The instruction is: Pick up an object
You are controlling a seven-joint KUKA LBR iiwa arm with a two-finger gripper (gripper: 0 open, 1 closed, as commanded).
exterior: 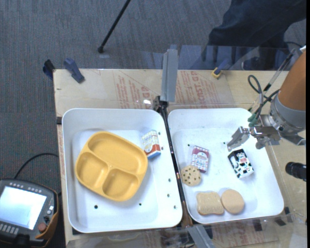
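The hand hovers spread at three o'clock in the right bin, gripping nothing, just above the cow-patterned carton. Still approaching; next it must drop and pinch it.

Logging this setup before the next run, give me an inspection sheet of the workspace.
Surface: wooden bench bearing two white bins, left bin and right bin, side by side.
Job's things: in the left bin a yellow tray and a small carton at its right edge; in the right bin a red packet, cookie, toast, round bun and cow-print carton.
Clutter: blue clamp and yellow clip on the bench.
Grippers: gripper over the right bin, above the cow-print carton, holding nothing.
Cables: black loop by the arm; black lead on the floor.
Surroundings: grey carpet, pendant, stand leg.
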